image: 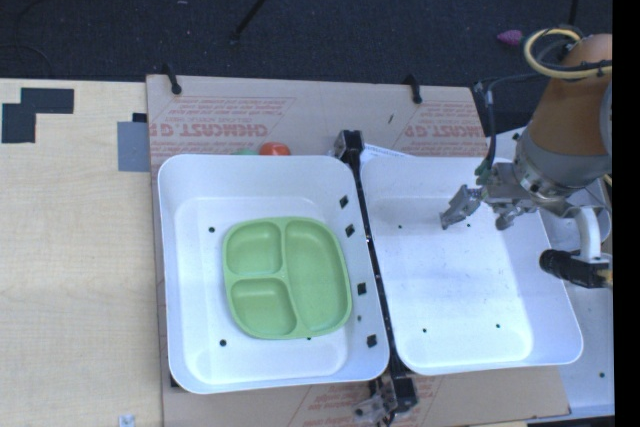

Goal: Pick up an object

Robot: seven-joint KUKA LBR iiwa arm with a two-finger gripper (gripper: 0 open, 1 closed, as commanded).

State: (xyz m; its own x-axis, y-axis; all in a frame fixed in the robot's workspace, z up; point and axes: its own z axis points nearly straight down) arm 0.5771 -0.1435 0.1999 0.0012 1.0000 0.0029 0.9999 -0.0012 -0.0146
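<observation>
- Plate [287, 277]: a green divided one with three compartments lies flat in the left bin [190, 205], a little below its middle.
- Gripper [483, 212]: it hangs over the upper part of the right bin [545, 340], well apart from the plate, fingers spread with nothing between them.
- Handling, as a guess: light, stiff plastic, smooth and likely slippery, not fragile.
- Hold: the raised outer rim or a divider ridge looks best, since its flat faces offer nothing to pinch.

Glossy green plastic tray [287, 277], smooth white bins [190, 215] (plastic-looking), printed cardboard [220, 120]
</observation>
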